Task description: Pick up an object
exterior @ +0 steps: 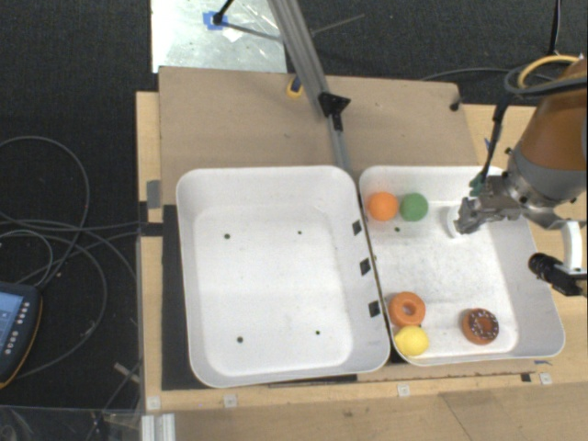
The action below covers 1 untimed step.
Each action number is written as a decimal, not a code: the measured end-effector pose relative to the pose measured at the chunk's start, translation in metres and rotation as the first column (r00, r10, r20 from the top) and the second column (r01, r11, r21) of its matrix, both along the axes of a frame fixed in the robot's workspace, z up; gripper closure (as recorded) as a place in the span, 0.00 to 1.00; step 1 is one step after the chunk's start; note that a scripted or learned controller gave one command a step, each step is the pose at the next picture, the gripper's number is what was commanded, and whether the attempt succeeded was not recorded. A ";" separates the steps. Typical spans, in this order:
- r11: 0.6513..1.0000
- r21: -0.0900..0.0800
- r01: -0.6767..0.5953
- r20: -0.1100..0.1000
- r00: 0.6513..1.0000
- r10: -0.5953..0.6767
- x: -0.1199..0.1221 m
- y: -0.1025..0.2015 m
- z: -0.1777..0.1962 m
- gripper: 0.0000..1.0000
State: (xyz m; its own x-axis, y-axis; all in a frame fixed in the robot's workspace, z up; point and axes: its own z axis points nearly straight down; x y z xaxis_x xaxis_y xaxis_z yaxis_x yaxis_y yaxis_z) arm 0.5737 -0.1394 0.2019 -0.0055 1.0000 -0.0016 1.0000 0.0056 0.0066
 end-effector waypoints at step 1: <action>1.000 0.000 0.000 -0.001 1.000 0.000 0.001 0.000 0.031 1.00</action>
